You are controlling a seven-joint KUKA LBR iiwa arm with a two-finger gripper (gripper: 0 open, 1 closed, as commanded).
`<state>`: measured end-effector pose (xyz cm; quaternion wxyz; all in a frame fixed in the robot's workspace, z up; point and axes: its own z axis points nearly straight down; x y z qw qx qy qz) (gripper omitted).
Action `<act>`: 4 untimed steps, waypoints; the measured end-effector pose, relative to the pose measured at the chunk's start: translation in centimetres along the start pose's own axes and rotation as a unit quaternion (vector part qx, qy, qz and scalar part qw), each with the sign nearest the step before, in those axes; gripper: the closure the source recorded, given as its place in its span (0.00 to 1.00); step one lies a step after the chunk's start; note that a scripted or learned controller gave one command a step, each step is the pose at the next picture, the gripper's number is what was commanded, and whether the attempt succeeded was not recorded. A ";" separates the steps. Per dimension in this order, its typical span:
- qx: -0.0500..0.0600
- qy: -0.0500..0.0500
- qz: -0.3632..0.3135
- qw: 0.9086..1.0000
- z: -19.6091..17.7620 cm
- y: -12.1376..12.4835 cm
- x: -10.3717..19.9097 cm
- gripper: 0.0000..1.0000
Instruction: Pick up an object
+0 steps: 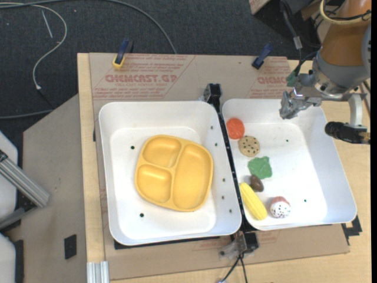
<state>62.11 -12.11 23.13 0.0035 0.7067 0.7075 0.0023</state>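
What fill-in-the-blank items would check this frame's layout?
1. The yellow divided plate lies in the ____ bin.
2. The cookie lies just below the ____ tomato.
3. The corn cob is coloured ____.
4. The hand hovers at the right bin's ____ edge.

Missing words: left; red; yellow; far

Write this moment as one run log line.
phase: approach | hand: above right bin, far edge | holding: nothing seen | toy food: untouched | yellow plate: left bin
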 end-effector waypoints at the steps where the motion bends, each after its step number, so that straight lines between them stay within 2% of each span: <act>1: 0.003 0.001 0.000 1.000 -0.7 0.1 0.0 1.00; 2: 0.006 0.003 -0.002 1.000 -0.3 -0.7 5.1 1.00; 3: 0.006 0.002 -0.002 1.000 0.8 -0.1 10.1 1.00; 4: 0.003 0.002 -0.003 1.000 -0.3 0.0 16.0 1.00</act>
